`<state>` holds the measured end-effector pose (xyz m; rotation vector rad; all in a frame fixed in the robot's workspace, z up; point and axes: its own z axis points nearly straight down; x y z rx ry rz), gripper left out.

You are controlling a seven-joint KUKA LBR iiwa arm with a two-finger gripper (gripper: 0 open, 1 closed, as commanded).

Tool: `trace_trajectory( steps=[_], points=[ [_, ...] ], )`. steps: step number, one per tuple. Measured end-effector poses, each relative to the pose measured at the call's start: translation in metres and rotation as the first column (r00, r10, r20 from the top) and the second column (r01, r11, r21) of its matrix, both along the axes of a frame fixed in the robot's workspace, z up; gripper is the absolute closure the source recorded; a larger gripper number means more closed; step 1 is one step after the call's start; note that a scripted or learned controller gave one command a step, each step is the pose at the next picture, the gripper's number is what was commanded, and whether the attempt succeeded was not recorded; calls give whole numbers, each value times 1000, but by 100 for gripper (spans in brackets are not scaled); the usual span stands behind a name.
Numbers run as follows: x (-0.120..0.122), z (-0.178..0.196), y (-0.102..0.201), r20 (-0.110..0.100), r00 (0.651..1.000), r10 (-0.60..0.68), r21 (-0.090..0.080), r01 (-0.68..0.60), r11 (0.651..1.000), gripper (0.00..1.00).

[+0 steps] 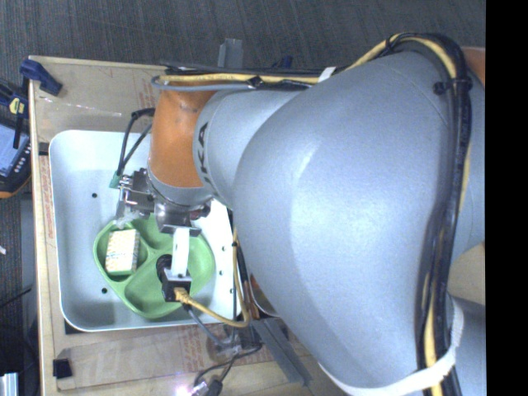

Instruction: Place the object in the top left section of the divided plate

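Note:
A green divided plate (pixel 145 300) lies in the left white bin (pixel 74 205), toward its near right side. A cream block with a pale grid pattern (pixel 121 251) rests in the plate's compartment on the view's left, flat on the green surface. My gripper (pixel 155 218) hangs over the plate's upper right part, just right of the block, beneath the orange band of the wrist (pixel 175 143). The wrist body covers the gripper's tips. The plate's right portion is hidden under the gripper and its mount.
The grey arm (pixel 346 221) covers the whole right half of the view, including the second bin. A blue clamp (pixel 39 74) sits on the wooden bench's far left corner. A dark device (pixel 11 157) is at the left edge.

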<state>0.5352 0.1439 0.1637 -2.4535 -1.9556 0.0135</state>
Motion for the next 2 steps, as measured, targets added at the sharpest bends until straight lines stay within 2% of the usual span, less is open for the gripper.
trace_trajectory(
  steps=[1,2],
  points=[
    [0,0,0,1,1000,0,-1,0,1000,0],
    [75,28,-88,6,998,-56,3,56,998,0]
  ],
)
